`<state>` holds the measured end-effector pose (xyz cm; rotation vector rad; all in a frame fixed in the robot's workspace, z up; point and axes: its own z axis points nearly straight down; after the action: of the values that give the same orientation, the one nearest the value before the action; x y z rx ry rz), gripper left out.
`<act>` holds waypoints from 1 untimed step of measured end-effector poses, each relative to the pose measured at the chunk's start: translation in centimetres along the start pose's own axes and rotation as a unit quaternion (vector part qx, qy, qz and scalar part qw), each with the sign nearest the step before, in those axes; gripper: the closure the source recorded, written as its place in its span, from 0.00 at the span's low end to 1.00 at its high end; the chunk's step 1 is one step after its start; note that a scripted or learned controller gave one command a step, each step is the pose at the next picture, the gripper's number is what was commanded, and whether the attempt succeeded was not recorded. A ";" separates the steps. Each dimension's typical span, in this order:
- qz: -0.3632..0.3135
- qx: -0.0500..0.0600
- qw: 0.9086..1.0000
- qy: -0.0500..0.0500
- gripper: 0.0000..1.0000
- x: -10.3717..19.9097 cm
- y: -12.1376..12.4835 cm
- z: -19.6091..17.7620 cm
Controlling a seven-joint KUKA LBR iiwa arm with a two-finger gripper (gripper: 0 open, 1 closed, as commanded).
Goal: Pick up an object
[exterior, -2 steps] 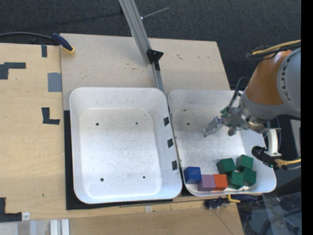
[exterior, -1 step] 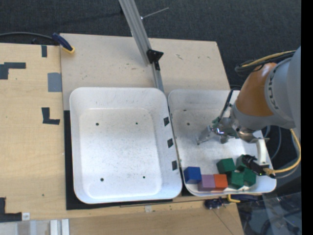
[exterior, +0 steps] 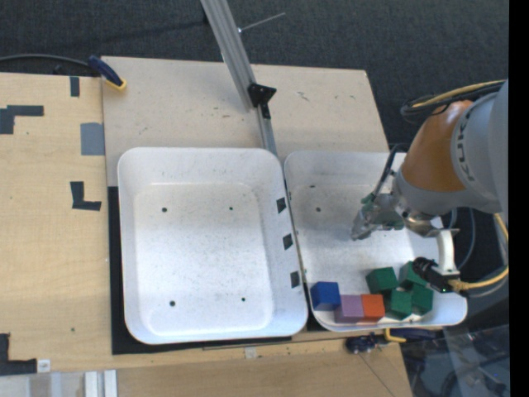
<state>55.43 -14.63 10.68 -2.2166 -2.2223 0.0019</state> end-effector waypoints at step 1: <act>0.000 -0.003 1.000 -0.001 1.00 0.9 -0.4 -4.9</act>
<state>55.01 -13.72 15.58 -2.2204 -2.2248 -0.0028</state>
